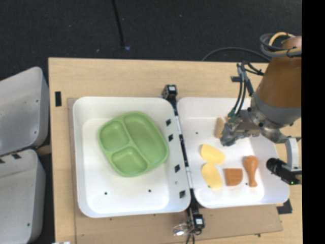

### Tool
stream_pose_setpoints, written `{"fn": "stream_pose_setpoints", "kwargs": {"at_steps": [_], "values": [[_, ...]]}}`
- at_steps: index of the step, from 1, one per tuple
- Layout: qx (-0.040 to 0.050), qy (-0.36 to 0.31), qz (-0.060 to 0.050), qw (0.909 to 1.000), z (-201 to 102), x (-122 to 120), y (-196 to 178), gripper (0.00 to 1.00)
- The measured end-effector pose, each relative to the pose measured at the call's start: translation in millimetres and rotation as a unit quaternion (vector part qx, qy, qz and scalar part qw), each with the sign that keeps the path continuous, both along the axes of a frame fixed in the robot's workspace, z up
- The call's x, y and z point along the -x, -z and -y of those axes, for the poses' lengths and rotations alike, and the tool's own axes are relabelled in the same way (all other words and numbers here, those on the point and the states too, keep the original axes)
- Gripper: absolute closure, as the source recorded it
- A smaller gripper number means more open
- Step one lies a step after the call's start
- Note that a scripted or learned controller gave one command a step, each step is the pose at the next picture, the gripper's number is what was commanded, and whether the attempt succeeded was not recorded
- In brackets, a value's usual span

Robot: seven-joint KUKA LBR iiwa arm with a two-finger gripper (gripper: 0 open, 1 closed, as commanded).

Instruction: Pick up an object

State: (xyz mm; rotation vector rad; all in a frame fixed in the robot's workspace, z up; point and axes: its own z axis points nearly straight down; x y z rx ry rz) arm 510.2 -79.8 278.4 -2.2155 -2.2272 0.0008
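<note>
The bench [61, 80] carries two shallow white bins side by side, which keeps loose items contained and within the arm's reach. The left bin [89, 187] holds a green divided plate [133, 144], lying flat near the bin's centre and well apart from the arm; in this position it plays no evident part in the current pick.

The right bin [203, 111] holds the candidate objects. The arm [279, 85] enters from the right and is lowered over the upper middle of this bin, which suggests the program is targeting something there.

The gripper [228, 136] sits low, just beside a small tan piece [219, 127] near the bin's upper centre. The tan piece is partly hidden by the gripper body, so contact cannot be confirmed. Whether the gripper is spread or closed cannot be determined from this angle, and nothing is visibly held.

The remaining objects lie in the lower half of the right bin:

- Two yellow pieces, one [212, 153] above the other [212, 176], close together near the divider.
- An orange wedge [233, 177], just beside the lower yellow piece.
- A drumstick-shaped toy [250, 170], to the right of the wedge.

Judgement: the tan piece is the likely target, and the pick is not yet done.
</note>
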Motion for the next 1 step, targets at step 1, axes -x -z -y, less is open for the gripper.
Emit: {"fn": "stream_pose_setpoints", "kwargs": {"at_steps": [1], "values": [[-0.0007, -0.001, -0.001, 1.0000, -57.5, -9.4, 15.8, 1.00]]}}
